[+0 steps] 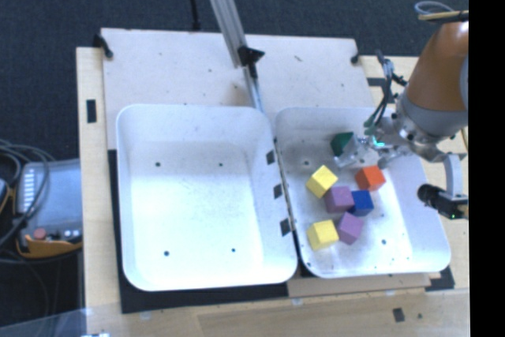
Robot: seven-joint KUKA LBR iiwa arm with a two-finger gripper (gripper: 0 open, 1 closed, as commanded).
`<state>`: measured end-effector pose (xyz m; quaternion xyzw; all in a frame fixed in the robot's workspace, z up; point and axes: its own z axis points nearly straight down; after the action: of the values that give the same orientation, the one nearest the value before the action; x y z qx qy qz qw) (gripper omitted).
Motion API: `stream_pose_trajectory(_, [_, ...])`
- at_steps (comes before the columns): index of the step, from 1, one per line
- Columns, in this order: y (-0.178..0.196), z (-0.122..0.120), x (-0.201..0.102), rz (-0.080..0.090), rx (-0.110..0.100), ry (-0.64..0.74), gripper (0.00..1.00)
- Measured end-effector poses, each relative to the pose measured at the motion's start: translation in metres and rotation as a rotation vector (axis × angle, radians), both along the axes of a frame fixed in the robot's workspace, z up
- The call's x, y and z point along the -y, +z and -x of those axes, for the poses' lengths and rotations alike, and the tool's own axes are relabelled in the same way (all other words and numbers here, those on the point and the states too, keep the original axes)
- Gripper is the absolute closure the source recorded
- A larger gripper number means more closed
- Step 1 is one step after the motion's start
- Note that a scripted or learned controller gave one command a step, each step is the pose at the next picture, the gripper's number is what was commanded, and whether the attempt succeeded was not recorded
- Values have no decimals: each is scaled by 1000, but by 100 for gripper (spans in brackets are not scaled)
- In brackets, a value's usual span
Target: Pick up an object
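The pincer [364, 146], its state unclear, hovers between a green block [342, 142] and an orange cube [370, 177]; both look light, rigid, best pinched across flat sides.

Smooth white plastic bins [197, 193] sit on pale wood bench [229, 43] (matt, speckled).

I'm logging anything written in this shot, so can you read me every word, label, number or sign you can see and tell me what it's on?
No text can be read anywhere in this view.
The blocks, such as the orange block and the yellow block, have plain faces.
The grey device left of the bench shows small marks, too blurred to read.
The white bins carry no labels.
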<state>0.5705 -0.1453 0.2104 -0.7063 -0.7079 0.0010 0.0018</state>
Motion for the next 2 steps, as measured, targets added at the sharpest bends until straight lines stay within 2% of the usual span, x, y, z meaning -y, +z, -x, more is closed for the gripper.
stream_pose_trajectory(1, [2,-1,0,1,5,-2,0])
stream_pose_trajectory(2, [-47,-3,11,2,0,-5,0])
